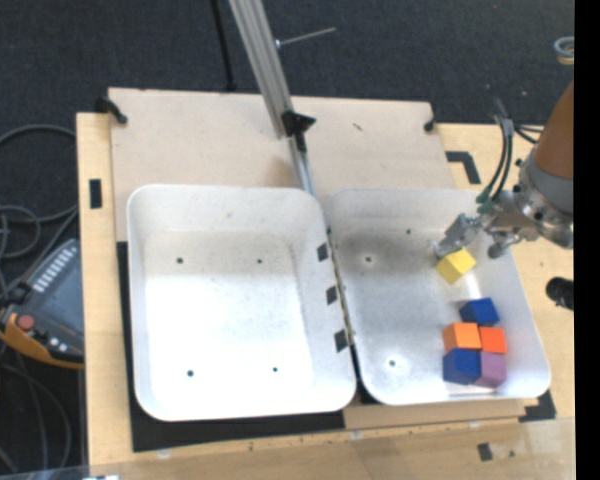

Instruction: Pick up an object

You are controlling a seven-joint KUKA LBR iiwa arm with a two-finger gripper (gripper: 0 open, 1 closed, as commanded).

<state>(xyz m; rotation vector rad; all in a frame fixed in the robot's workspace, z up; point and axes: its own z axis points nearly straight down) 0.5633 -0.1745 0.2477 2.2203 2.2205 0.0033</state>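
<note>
Nearest the lens, at about 5 o'clock in the right bin (400,393), a tight cluster: blue cube (461,366) and purple cube (492,369) in front, two orange cubes (478,337) behind them, another blue block (478,311) at the cluster's 12 o'clock; all touching or nearly so; the left bin (230,298) sits at 9 o'clock of the right one, bare white floor with a few dark dots; yellow cube (456,264) is the likely target, at roughly 2 o'clock in the right bin, apart from the cluster, tilted on a corner and seemingly off the floor; gripper (485,233) comes in from 3 o'clock, just above and touching or almost touching the cube's upper side; fingers spread, one metal tip at the cube's 11 o'clock, the other at its 1 o'clock; whether the cube is actually pinched between them, can't tell, contact point too small and blurred; orange band of the arm (558,148) at far 3 o'clock, cables (502,163) trailing at its left; risks, judged: grip looks to be on a corner or edge, not flat faces, so the cube could rotate out and drop on lift; a drop would land near the blue block and knock into the cluster; if fingers close off-centre they may just shove the cube toward 7 o'clock; cables near the wrist could snag on a fast retreat.
</note>
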